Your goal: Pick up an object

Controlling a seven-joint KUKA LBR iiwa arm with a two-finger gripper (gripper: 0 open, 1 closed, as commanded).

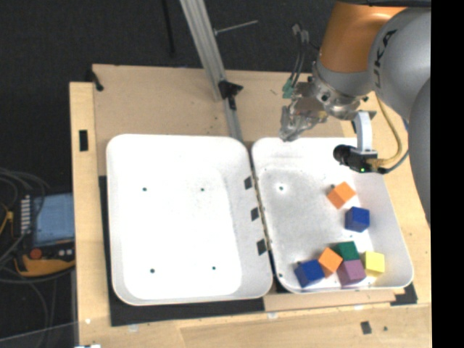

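camera view | pincer (290,130) over right bin's (290,216) far rim, grip state unclear | blocks (341,259) clustered well apart, near corner

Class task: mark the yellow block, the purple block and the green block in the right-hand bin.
yellow block (375,262): camera view, top face.
purple block (351,271): camera view, top face.
green block (349,249): camera view, visible top face.

A robotics lab: plywood bench (145,107), white bins (181,216), loose cables (22,194), dark floor.
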